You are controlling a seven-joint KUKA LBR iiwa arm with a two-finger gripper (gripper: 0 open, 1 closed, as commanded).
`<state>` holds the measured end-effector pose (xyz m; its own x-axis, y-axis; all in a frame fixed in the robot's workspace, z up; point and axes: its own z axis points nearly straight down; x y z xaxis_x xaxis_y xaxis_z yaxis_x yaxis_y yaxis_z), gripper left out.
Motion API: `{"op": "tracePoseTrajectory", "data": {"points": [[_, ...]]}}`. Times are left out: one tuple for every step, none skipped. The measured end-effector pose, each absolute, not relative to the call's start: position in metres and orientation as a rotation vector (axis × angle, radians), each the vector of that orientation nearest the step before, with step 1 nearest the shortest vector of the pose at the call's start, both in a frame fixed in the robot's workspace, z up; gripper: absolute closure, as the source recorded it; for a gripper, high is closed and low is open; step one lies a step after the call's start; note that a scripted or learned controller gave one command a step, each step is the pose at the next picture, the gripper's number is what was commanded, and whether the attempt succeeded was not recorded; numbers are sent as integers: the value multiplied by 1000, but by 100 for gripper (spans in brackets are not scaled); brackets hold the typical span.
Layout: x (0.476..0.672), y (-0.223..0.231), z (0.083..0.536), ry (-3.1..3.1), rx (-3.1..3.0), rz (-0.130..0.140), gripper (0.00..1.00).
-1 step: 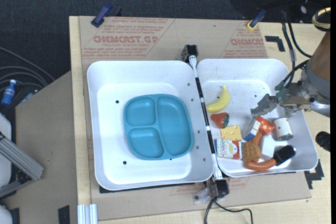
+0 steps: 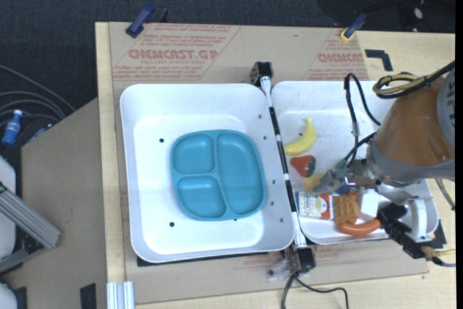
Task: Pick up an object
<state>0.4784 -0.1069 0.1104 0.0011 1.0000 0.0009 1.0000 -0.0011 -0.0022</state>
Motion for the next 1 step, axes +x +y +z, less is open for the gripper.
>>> {"op": "tracePoseTrajectory", "data": {"points": [[549, -103, 92, -2233, -2236, -13, 0]]}}
